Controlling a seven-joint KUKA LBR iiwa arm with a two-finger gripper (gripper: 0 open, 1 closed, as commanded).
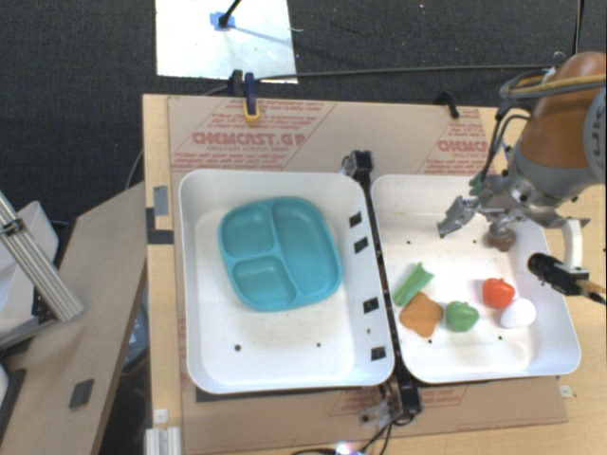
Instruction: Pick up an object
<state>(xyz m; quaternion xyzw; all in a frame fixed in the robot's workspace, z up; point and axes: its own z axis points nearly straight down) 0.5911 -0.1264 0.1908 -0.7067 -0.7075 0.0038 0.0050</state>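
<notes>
- Gripper [479,211] of mine hovers over the right bin [550,354], up from the tomato [497,292]; whether it is apart or together, I cannot tell.
- Nothing is lifted yet: tomato, green pepper [461,316], and egg [518,314] all lie in that bin.

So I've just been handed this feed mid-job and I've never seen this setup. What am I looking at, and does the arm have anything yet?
You have one fixed camera above a bench, looking down at a slant. The grey and orange machine at the right is a robot arm; its gripper hangs over the right bin. I see nothing held in it. The left bin holds a teal divided plate. The right bin holds small toy foods: a green pod-like piece, an orange piece, a round green one, a red one, a white one, and a brownish one by the gripper.
</notes>
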